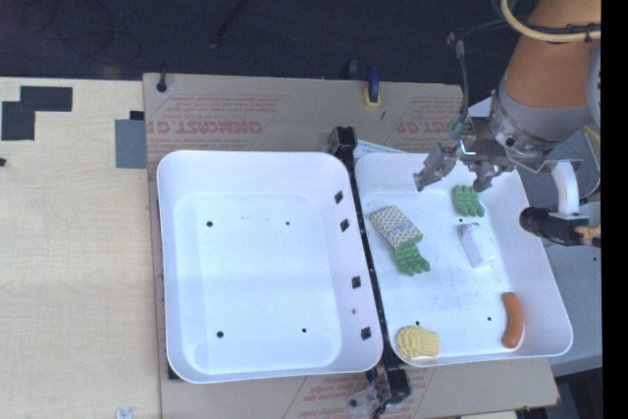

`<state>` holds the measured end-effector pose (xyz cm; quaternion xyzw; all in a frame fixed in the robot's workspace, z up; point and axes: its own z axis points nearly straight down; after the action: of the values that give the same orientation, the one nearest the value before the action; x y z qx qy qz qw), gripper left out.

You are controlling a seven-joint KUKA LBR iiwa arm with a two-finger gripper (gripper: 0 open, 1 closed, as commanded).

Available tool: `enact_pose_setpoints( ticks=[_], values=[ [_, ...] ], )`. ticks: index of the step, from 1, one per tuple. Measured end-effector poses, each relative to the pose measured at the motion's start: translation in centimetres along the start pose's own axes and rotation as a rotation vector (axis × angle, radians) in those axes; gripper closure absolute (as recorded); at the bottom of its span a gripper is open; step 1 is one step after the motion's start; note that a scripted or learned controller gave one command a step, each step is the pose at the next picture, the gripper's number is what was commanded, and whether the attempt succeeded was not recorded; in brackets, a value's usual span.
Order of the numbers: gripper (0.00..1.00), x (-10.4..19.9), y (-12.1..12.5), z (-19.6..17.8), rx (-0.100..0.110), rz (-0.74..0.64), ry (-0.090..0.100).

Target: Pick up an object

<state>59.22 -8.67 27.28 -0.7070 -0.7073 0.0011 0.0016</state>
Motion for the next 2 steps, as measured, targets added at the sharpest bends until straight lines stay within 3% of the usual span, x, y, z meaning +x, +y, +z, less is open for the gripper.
enact_pose_setpoints(
  ticks=[1, 2],
  values=[
    [1.0, 0.0, 0.0, -1.0, 0.002, -0.001, 0.001],
    [1.0, -3.7, -12.2, -6.0, 0.0, 0.007, 0.0]
  ],
)
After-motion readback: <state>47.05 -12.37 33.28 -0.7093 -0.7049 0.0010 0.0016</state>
